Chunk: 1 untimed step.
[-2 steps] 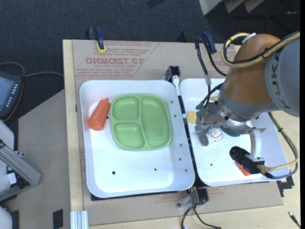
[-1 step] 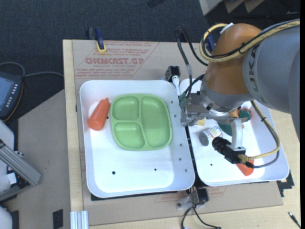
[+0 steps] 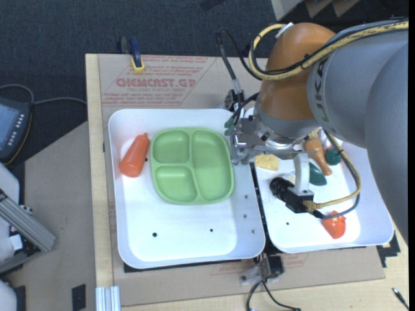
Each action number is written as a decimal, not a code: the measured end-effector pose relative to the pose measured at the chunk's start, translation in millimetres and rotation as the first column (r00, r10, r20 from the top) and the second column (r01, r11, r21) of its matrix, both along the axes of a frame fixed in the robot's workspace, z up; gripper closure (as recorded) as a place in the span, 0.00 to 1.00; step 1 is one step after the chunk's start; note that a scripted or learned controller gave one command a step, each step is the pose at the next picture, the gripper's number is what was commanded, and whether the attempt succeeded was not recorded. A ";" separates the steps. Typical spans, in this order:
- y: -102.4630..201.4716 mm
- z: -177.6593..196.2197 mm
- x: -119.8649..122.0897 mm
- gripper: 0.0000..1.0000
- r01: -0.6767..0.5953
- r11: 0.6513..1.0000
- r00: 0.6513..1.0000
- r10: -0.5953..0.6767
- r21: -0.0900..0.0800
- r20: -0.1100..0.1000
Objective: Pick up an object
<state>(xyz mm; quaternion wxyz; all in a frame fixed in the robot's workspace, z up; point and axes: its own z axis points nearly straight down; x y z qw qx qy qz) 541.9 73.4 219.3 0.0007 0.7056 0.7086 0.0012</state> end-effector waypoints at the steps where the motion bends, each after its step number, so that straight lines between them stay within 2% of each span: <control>1: 7.3 -4.3 -8.7 1.00 0.003 1.000 1.000 -0.003 0.000 -0.006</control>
